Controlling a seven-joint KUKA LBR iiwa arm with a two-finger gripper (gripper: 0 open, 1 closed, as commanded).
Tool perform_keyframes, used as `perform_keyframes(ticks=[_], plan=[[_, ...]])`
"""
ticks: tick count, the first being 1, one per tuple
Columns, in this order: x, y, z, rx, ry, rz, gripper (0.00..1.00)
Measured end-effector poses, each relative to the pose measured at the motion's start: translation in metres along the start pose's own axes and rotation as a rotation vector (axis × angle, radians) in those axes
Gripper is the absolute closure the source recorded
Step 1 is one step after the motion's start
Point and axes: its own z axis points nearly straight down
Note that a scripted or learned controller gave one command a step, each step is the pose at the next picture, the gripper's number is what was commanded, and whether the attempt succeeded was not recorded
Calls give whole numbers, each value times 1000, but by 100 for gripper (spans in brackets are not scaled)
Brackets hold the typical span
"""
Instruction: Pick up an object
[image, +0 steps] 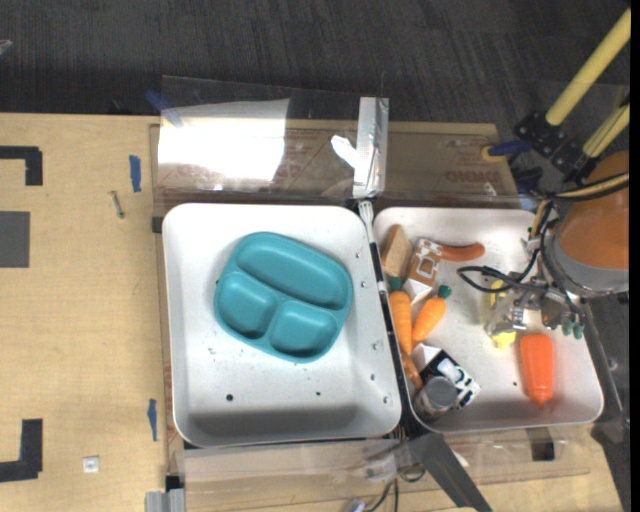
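The right bin (585, 405) holds several toy foods. A large orange carrot (537, 366) lies at its right side, with a small yellow piece (503, 339) just left of its top. Two smaller carrots (401, 318) (431, 314) lie along the left wall. A red sausage (463, 252) and a tan bread piece (396, 251) sit at the back left. A black and white object (449, 386) rests at the front left. My gripper (512, 316) hangs low over the bin's right half, just above the yellow piece and the carrot's top, wrapped in cables.
The left bin (190, 400) holds a teal divided plate (283, 294). The arm's orange band (598, 232) looms over the right bin's back right corner. A clear plastic sheet (225, 150) lies behind the bins. Yellow poles (592, 66) stand at the top right.
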Motion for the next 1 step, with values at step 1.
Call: perform_keyframes(ticks=[1], plan=[[-67,17,-152,-1,12,51,100]])
